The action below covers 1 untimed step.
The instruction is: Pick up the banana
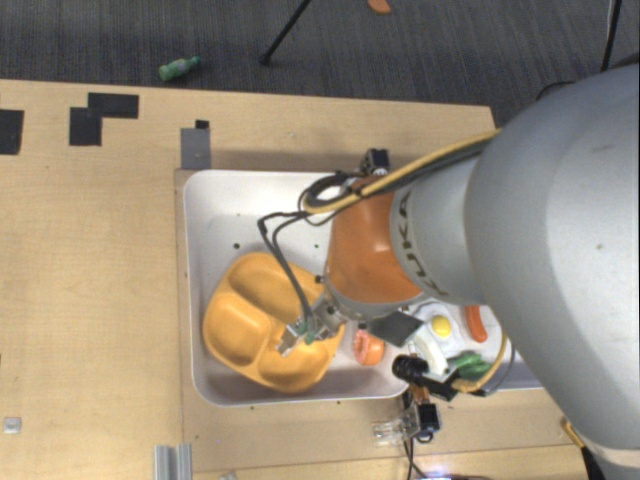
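We see the arm point(520, 228) reaching in from the right and covering much of the white bin point(215, 258) on the wooden worktop point(90, 298). Its orange band point(365, 253) sits over the bin's middle, with black and yellow cables point(330, 193) looping above it. The hand point(305, 336) is down at the right edge of a big yellow-orange bowl point(250, 323) lying in the bin's lower left; we cannot tell how the hand is set, nor whether it has anything. We cannot pick out the banana with certainty; a yellow and white cluster point(438, 328) lies under the arm near the bin's lower right, beside a small orange piece point(367, 348) and something green point(470, 363). A green object point(180, 67) lies on the dark floor point(150, 18) beyond the worktop.
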Each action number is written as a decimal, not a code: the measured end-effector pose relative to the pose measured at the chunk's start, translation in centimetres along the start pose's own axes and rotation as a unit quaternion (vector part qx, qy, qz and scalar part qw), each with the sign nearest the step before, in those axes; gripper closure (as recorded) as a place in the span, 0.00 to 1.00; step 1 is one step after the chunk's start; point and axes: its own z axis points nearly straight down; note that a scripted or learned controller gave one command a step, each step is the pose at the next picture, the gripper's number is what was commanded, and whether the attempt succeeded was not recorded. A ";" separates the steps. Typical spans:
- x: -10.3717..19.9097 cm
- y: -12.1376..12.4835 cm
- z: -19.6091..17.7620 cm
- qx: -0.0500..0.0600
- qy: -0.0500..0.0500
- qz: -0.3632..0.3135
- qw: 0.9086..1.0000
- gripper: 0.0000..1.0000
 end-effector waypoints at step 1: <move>3.8 4.4 -2.3 0.007 0.000 0.283 0.959 0.00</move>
